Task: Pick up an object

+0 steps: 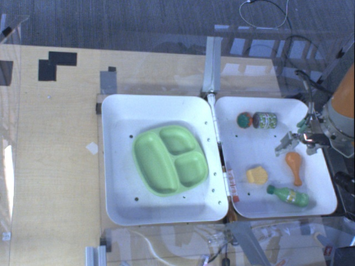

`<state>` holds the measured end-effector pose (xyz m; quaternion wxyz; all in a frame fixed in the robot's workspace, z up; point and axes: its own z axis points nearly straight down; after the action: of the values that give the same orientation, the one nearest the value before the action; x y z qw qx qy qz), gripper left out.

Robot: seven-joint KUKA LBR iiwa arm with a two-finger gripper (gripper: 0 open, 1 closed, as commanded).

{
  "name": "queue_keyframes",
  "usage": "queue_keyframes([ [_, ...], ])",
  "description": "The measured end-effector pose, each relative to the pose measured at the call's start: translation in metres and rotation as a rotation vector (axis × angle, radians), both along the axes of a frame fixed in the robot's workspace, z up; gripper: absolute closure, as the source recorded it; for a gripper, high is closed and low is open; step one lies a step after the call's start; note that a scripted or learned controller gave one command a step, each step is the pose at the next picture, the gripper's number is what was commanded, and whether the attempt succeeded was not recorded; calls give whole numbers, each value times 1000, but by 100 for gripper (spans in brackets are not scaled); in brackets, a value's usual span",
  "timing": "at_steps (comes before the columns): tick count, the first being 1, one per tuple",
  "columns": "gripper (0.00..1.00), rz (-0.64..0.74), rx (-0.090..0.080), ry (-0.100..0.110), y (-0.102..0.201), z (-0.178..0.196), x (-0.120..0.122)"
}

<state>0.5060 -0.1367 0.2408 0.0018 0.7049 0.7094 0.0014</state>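
Orange plastic, shaped like a chicken drumstick (295, 165), lies in the right bin (238, 201), just below the gripper (302, 141) and apart from it. It looks to be a light, stiff toy with a smooth, likely slippery skin; my judgement is that the thin shank end, pointing toward the bin's near edge, would sit better between the fingers than the rounded head. Other candidates share the bin: a green bottle (288, 195) on its side near the front, a yellow block (257, 175) beside the middle, and at the back a green ball (244, 119) touching a small tin can (265, 120) lying flat. The left bin (113, 148) holds a green divided plate (171, 159).

Reaching in from the right, the arm (341, 107) hangs over the right bin's far side, wrist tilted down. Its fingers look spread fairly wide, with nothing between them.
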Motion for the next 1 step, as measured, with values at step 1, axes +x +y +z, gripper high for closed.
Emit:
queue_keyframes([
  [1, 0, -48, 0, 0, -57, -144, 2],
])
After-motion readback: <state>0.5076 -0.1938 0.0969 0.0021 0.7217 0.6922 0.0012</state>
